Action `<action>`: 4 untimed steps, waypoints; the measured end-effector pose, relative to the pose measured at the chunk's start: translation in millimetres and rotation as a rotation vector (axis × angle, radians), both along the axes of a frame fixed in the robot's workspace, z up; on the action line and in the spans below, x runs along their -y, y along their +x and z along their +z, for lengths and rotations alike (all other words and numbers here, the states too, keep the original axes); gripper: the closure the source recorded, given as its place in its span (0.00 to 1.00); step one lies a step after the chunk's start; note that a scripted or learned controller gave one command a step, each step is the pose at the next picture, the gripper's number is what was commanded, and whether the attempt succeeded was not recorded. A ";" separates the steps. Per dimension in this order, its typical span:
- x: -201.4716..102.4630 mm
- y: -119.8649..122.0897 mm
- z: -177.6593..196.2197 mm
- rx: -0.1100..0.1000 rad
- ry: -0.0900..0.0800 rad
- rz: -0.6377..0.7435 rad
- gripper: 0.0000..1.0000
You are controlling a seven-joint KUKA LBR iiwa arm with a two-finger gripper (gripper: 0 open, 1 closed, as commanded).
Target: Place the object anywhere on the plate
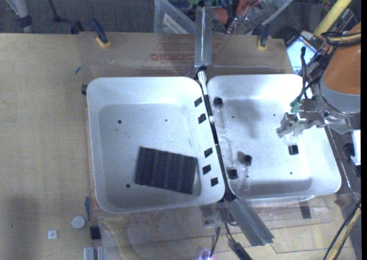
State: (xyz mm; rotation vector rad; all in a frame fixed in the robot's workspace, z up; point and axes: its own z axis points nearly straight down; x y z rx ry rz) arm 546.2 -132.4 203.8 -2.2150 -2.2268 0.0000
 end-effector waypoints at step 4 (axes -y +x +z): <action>-271.6 106.1 -36.0 -0.001 0.001 0.802 1.00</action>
